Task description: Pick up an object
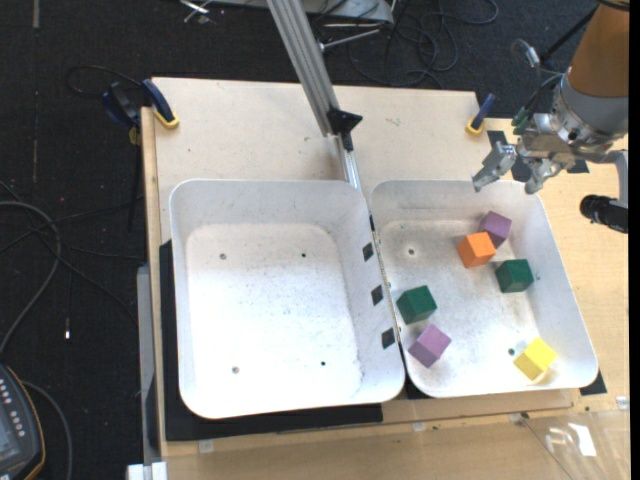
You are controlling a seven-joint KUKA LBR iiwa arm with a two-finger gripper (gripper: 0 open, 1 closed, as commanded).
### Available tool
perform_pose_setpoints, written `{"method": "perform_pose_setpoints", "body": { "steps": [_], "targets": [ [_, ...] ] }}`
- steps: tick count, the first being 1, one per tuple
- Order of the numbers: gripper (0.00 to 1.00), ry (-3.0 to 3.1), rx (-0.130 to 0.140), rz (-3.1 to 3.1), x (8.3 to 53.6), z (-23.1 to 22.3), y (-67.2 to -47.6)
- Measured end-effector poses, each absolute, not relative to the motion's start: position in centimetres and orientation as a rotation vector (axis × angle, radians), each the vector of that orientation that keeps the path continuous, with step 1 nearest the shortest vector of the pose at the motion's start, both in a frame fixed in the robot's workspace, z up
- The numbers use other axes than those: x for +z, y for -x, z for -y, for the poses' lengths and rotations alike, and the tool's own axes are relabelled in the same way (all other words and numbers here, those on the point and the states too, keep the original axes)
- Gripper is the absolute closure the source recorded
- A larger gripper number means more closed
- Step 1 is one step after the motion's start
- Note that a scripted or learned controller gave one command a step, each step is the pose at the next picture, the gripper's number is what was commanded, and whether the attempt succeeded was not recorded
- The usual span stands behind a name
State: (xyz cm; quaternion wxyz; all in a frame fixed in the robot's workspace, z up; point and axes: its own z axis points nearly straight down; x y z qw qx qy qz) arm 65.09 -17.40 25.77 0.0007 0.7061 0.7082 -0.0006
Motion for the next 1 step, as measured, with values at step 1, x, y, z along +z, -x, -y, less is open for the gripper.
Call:
{"method": "perform_pose_setpoints", "body": {
  "steps": [1],
  "targets": [
    [0.0,-2.23,-0.009,-2.225,16.03,17.57,-60.11]
  ]
}}
